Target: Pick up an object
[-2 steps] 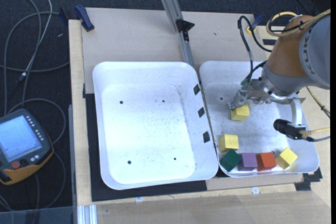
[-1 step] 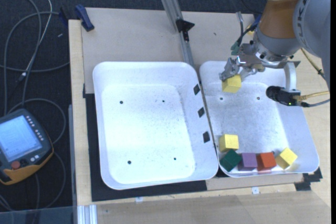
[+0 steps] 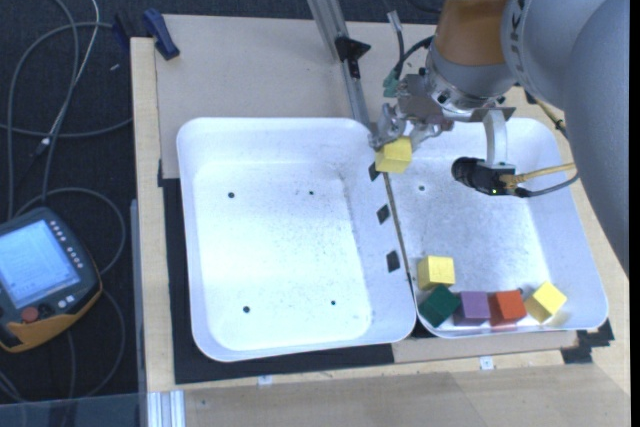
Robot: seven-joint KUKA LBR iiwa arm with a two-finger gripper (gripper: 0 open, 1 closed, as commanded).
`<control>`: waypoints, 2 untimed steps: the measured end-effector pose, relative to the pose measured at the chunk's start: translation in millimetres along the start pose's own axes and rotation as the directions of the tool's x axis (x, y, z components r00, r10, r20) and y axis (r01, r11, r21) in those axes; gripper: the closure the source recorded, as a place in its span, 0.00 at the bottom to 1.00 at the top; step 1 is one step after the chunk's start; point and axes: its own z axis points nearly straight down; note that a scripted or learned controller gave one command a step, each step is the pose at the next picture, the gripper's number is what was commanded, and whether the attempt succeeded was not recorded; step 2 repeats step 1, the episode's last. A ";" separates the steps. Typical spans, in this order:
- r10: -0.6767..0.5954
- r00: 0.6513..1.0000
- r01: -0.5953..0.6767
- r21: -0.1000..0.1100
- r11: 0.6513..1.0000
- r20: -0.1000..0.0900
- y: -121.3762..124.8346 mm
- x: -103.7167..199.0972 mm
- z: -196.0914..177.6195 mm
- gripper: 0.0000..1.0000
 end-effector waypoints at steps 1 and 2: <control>0.001 1.000 -0.001 0.003 1.000 0.000 -2.3 74.5 3.7 1.00; 0.001 1.000 -0.001 0.003 1.000 0.000 -2.3 74.5 3.7 1.00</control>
